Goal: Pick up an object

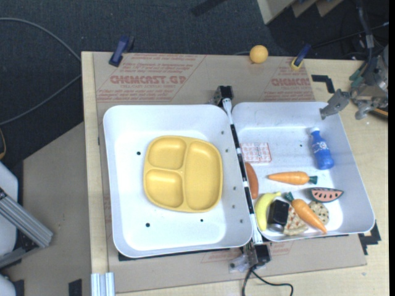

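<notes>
- Toys heaped in right bin (352, 165): blue bottle (321, 150), carrot (289, 178), watermelon slice (326, 195)
- Yellow tray (183, 173) in left bin (123, 140)
- Claw (336, 103) over right bin's far corner; grip impossible to tell

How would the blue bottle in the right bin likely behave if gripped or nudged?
The blue bottle lies on its side on the right bin floor, so a nudge would probably roll it. It looks like small smooth plastic, likely light, rigid and somewhat slippery.

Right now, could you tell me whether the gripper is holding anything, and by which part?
Nothing is held. The gripper hangs open over the right bin's far right corner, apart from the blue bottle.
</notes>
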`<act>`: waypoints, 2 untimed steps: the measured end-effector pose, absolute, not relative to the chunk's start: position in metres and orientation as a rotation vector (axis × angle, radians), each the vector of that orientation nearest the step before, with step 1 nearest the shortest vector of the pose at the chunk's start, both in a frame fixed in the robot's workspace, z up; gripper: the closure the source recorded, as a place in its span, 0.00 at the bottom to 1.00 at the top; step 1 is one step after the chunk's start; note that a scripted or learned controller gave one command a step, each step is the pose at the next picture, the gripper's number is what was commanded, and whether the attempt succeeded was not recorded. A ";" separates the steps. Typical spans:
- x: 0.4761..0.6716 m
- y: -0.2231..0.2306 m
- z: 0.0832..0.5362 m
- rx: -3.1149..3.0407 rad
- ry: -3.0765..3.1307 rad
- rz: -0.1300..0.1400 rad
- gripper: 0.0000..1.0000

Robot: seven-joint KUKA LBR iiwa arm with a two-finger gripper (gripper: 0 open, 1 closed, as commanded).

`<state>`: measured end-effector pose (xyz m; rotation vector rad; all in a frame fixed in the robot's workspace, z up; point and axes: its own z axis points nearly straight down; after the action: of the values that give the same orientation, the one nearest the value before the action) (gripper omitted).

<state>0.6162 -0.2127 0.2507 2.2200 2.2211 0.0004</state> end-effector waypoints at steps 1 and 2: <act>0.661 -0.223 0.155 2.221 2.223 -0.002 0.00; 0.631 -0.218 0.083 2.224 2.233 0.008 0.00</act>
<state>0.6314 -0.2178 0.0834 2.2235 2.2333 0.0080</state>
